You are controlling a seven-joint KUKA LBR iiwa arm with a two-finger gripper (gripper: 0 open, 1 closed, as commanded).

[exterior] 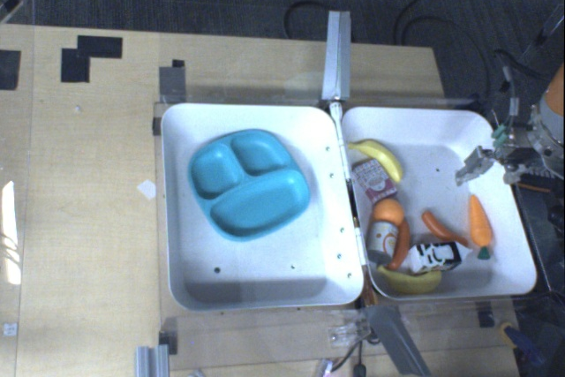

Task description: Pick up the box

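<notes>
The pale wooden desk (79, 216) carries two shallow white plastic bins side by side. The left bin (177, 278) holds a blue three-compartment plastic plate (251, 182), lying a little above the bin's centre. The right bin (441, 128) holds a cluster of small things along its left wall and near edge. The grey arm's gripper (477, 163) hangs over the right bin's upper right part, near the right wall, well apart from the cluster; whether its jaws are released or clenched cannot be told, and nothing shows between them. A small reddish-and-white printed box (373, 180) lies by the bin's left wall, touching a yellow banana (380, 156) just above it. Below the box lies an orange-capped bottle (386, 225). A second yellow banana (410, 281) rests at the near wall, beside a black-and-white toy (437, 254). Two orange carrots lie right of these: one (444, 229) slanted, one (479, 222) more upright.
</notes>
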